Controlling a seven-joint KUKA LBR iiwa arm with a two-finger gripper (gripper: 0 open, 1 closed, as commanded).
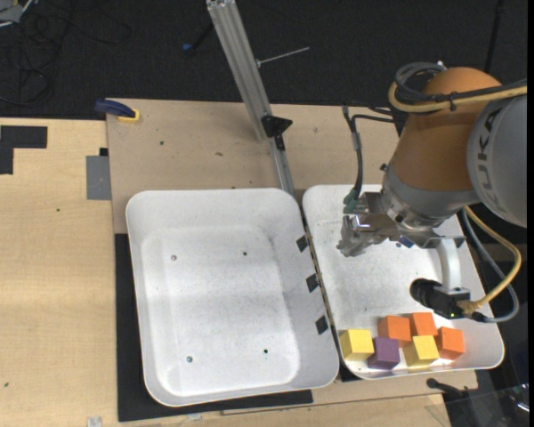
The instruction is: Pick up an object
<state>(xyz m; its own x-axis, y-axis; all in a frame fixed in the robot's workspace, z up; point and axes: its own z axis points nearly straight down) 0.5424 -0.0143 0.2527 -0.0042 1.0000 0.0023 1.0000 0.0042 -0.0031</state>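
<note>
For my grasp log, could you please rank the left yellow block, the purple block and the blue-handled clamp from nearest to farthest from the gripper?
From the gripper:
1. Yellow block, right bin's near-left part.
2. Purple block, just right of it; nearly tied.
3. Blue-handled clamp, bench's far left corner.

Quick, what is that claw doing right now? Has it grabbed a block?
Gripper: cannot be told; it hangs over the right bin, apart from the coloured blocks.

Arm (445,149) is covering the right bin's (325,238) far corner and part of its floor. Claw (354,238) is showing as a blurred metallic cluster — finger spacing unreadable. Arm's upper links are running off the right edge.
</note>
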